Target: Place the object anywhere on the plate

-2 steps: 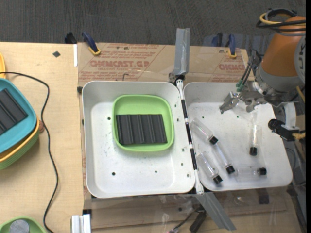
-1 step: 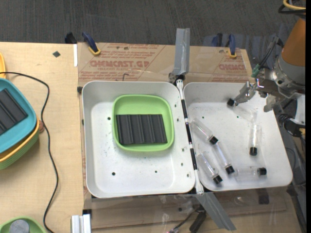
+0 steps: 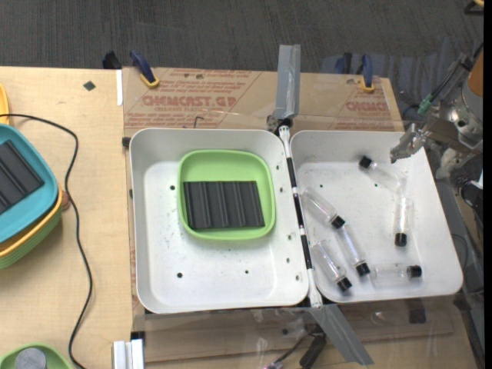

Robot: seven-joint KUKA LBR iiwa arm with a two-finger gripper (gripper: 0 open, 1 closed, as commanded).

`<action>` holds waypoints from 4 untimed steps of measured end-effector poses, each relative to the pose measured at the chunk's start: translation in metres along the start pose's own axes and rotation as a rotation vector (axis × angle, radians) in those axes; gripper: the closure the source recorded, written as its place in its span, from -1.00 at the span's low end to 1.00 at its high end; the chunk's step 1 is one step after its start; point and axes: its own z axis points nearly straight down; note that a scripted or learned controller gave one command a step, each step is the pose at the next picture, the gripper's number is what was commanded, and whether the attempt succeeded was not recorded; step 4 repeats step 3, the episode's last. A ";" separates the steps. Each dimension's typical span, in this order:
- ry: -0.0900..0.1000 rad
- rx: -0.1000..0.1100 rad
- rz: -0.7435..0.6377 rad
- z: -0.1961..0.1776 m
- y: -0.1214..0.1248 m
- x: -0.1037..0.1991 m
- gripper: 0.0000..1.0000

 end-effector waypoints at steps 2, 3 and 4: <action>0.000 0.002 0.607 -0.064 -0.002 -0.053 -1.00; -0.001 0.003 0.909 -0.124 0.004 -0.065 -1.00; -0.001 0.003 0.909 -0.124 0.004 -0.065 -1.00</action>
